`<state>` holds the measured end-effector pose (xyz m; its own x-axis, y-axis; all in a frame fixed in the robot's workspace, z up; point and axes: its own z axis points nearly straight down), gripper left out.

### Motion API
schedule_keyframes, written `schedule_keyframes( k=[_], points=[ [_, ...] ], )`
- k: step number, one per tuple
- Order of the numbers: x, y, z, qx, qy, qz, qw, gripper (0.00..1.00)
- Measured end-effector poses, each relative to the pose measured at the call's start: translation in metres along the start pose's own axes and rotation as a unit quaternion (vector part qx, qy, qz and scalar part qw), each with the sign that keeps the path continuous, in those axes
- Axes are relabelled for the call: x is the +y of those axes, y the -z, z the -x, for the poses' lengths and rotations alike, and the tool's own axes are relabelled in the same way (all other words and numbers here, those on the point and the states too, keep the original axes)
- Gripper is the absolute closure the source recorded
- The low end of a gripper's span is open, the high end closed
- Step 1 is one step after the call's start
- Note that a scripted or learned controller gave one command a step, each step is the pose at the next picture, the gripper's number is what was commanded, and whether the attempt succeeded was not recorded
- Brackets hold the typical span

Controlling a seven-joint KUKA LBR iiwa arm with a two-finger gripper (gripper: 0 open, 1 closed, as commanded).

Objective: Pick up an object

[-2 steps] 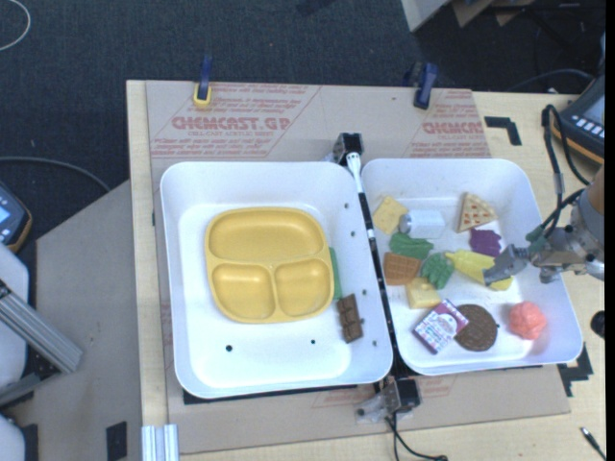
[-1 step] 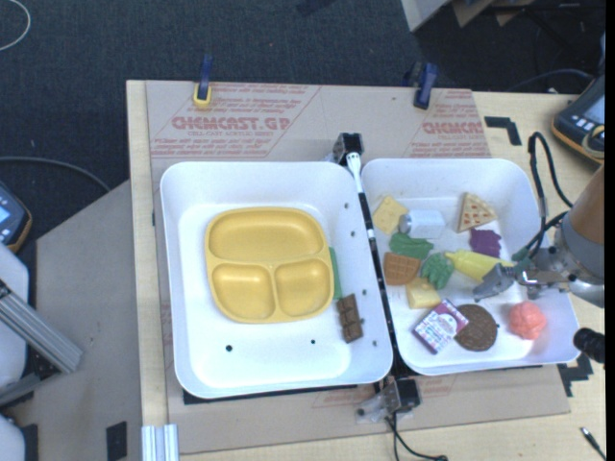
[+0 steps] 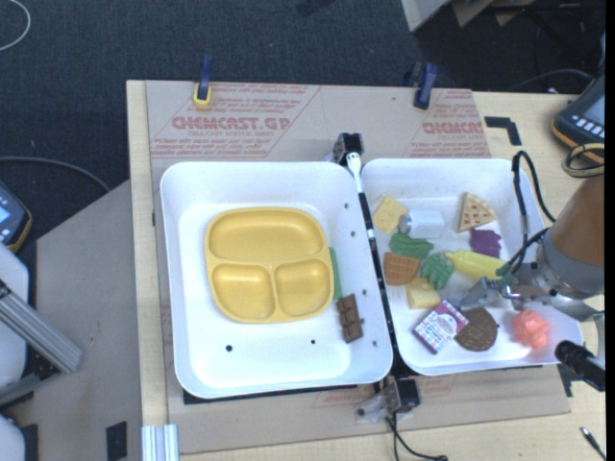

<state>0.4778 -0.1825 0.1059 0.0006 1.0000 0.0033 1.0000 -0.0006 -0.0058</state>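
Observation:
The right bin (image 3: 437, 165) holds several toy foods: a pizza slice (image 3: 475, 211), a yellow cheese block (image 3: 388, 213), a grey can (image 3: 423, 223), a purple piece (image 3: 487, 241), green pieces (image 3: 411, 246), a waffle (image 3: 401, 268), a long yellow piece (image 3: 469, 261), a purple-and-white carton (image 3: 439, 327), a brown cookie (image 3: 477, 331) and a pink piece (image 3: 529, 328). My gripper (image 3: 497, 297) hangs low over this bin's right side, just above the cookie and between the long yellow piece and the pink piece. Its dark body hides what lies directly under it.
The left bin (image 3: 279, 358) carries a yellow divided plate (image 3: 267, 262), a green strip (image 3: 333, 272) along the plate's right edge and a brown chocolate bar (image 3: 349, 317). A black cable (image 3: 524, 195) arcs over the right bin's far right. Clamps stand at the board's back edge.

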Motion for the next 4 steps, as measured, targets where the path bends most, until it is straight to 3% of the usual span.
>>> schedule_keyframes(
  k=[1,2,4],
  points=[
    [0.002,-0.019,0.000,0.000,0.000,0.004,1.0000,0.00],
    [0.003,-0.007,0.000,-0.001,0.000,0.007,1.0000,1.00],
    [0.004,0.102,-0.013,-0.003,0.001,0.005,1.0000,1.00]
  ],
)
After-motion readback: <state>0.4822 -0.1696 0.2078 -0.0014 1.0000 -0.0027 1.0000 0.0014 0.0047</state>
